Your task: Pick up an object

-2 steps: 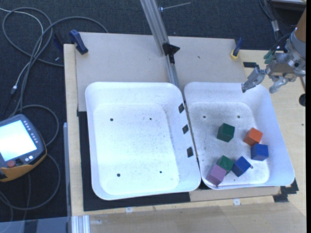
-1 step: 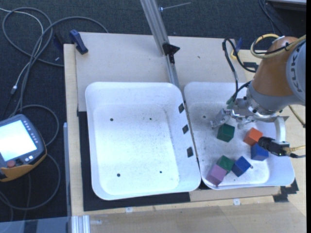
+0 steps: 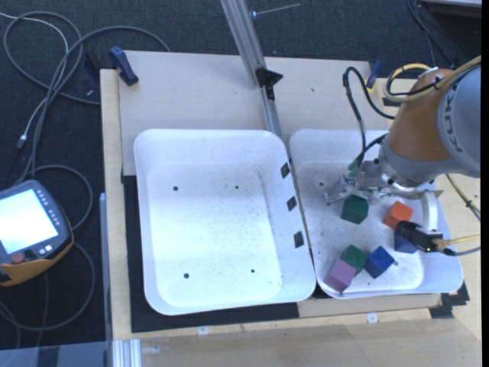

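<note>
Five blocks lie in the right bin (image 3: 306, 147), the green block (image 3: 354, 209) just under the tool (image 3: 353, 192); reach stage, grip state unreadable, so descending squarely seems next.

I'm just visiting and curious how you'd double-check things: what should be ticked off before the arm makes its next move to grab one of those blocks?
1. Gripper over the right bin: ok.
2. A block close to it: ok, the dark green block sits just below it.
3. Block already held: cannot tell; the fingers are too small to read.
4. Room around that block: ok, it lies apart from the orange block.
5. Other blocks crowded: not ok, the pink block, second green block and blue block cluster near the bin's front edge.
</note>
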Robot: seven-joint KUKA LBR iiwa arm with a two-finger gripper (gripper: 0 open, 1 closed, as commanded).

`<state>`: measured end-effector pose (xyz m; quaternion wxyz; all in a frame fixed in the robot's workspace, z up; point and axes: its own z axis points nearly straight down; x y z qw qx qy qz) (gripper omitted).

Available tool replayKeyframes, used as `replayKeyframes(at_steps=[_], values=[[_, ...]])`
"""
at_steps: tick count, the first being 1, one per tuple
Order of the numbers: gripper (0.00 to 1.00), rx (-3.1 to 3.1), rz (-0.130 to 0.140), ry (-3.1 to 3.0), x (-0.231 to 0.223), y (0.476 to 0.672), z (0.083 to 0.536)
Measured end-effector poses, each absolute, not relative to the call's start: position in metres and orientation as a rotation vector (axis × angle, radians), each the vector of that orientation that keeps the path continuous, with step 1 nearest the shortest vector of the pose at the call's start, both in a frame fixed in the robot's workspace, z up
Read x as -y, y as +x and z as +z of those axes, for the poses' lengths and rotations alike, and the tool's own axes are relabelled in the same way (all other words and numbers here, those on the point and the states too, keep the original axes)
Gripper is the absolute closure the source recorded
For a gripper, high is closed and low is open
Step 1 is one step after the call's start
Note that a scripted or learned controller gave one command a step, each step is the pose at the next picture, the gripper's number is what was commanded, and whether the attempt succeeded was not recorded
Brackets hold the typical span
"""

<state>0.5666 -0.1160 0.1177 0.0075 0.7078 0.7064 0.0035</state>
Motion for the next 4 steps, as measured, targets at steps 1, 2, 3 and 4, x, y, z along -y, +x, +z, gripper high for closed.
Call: replayKeyframes(at_steps=[1,2,3,4], values=[[0.0,-2.204,0.018,2.205,0.1198,0.5641,0.1108],[0.0,-2.196,0.015,2.2,0.1115,0.5636,0.1114],[0.0,-2.206,0.019,2.206,0.1165,0.5659,0.1106],[0.0,-2.203,0.016,2.204,0.1145,0.5656,0.1108]])
